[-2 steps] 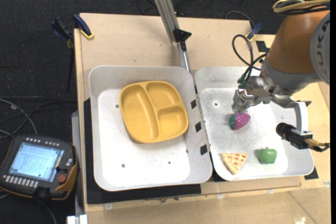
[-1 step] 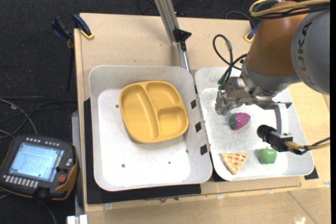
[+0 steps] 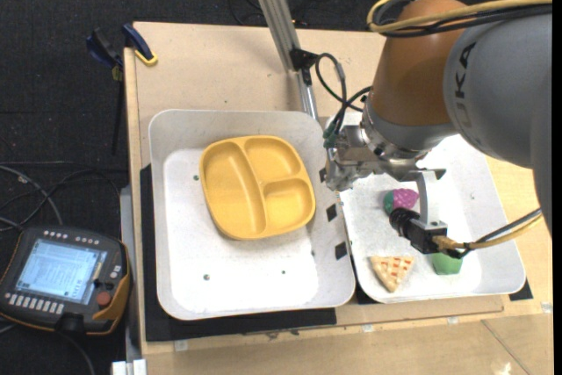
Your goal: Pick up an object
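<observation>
Hidden: the arm [image 3: 439, 75] reaches in from the right and covers the far part of the right bin [image 3: 492, 215]; whatever lies beneath it cannot be seen.
Gripper: the gripper [image 3: 344, 164] hangs low at the seam between the two bins, close to the right edge of the yellow plate [image 3: 259, 187]; whether it is released, clenched or grasping anything cannot be told from this slant.
Hard to make out: the pink-and-green toy [image 3: 401, 200] is partly masked by robot hardware, and its shape is unclear; the green piece [image 3: 448, 263] is likewise half covered.
Count: two bins, one plate with three compartments, and three small toys in view.
Objects to pick: the plate lies in the far half of the left bin [image 3: 176, 215]; the pizza slice [image 3: 392, 270] lies near the front rim of the right bin, with the green piece just to its right and the pink-and-green toy farther back.
Open room: bare white floor runs along the near side and left side of the left bin; the pizza slice stands apart from the other toys.
Edges: the right bin's right side passes under the arm; the bench [image 3: 219, 66] shows bare wood beyond the bins.
</observation>
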`<control>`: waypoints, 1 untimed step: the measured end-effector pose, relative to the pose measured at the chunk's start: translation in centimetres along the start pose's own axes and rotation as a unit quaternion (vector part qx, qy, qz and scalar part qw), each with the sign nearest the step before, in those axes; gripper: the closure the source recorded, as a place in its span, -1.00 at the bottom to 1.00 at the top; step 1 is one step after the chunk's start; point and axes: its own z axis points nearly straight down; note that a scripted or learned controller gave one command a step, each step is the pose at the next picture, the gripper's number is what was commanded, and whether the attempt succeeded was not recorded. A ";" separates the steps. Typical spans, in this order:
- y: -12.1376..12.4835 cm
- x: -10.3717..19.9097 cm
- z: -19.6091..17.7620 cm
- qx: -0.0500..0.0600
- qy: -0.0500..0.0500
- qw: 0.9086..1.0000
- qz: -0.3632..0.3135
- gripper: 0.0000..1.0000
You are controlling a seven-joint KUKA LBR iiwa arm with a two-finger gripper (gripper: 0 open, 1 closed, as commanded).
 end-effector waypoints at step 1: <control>-0.1 4.7 0.4 0.001 -0.001 1.000 0.001 1.00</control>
